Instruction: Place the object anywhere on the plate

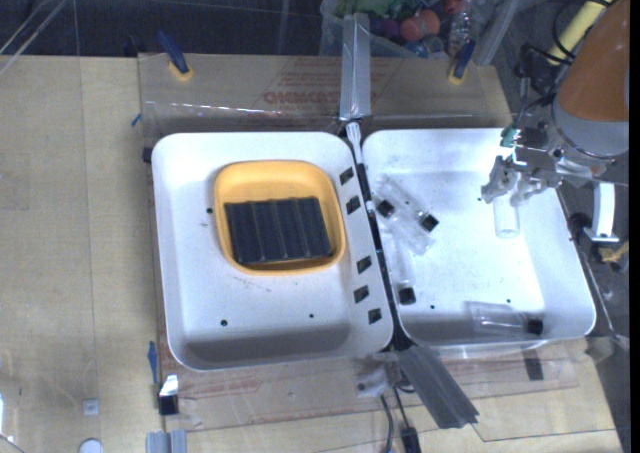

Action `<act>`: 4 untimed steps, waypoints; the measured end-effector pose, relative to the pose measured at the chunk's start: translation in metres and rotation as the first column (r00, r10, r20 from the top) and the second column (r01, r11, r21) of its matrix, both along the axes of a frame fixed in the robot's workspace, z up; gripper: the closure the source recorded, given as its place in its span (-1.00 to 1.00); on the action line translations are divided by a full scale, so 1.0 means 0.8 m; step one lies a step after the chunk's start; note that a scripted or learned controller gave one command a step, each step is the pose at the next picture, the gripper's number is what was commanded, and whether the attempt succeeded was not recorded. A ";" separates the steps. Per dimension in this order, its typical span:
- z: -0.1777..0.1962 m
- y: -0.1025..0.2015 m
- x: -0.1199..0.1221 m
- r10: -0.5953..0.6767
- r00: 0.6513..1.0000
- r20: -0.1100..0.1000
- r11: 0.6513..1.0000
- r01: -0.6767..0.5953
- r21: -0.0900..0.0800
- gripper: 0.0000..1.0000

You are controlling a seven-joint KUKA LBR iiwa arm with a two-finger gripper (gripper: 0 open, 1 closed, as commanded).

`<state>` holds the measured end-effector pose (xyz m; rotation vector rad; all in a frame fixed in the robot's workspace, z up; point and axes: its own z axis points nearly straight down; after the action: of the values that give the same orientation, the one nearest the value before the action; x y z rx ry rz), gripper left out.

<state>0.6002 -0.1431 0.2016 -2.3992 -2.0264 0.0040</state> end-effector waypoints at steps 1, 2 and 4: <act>0.000 0.000 0.000 0.000 1.000 0.000 1.000 0.000 0.000 -1.00; -0.031 -0.085 0.042 0.076 0.997 0.004 0.997 -0.076 -0.002 -1.00; 0.023 -0.100 0.018 0.593 0.805 0.006 0.805 -0.593 -0.003 -1.00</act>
<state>0.6145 -0.2227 0.2198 -1.6503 -2.6792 -0.0019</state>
